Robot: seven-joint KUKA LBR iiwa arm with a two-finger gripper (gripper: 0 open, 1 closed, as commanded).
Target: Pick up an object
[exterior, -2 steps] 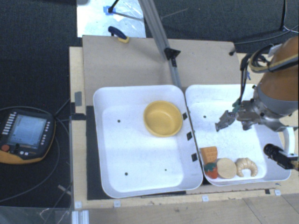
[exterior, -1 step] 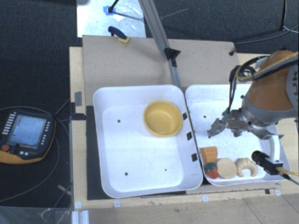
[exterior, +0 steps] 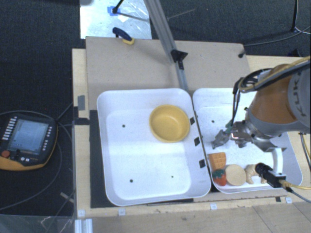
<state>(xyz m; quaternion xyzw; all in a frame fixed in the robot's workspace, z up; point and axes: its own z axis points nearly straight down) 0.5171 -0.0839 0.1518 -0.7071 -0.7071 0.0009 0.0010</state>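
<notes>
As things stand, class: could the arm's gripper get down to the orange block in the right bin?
Probably yes. The gripper hangs just above the orange block in the right bin, with bare floor between; only the red piece and round tan piece crowd it.

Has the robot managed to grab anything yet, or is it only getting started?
Nothing looks picked up yet. The gripper hangs low over the right bin, just above the orange block, the red piece and the tan disc, which all lie on the bin floor. The yellow bowl sits in the left bin. Grasping and lifting are left.
</notes>
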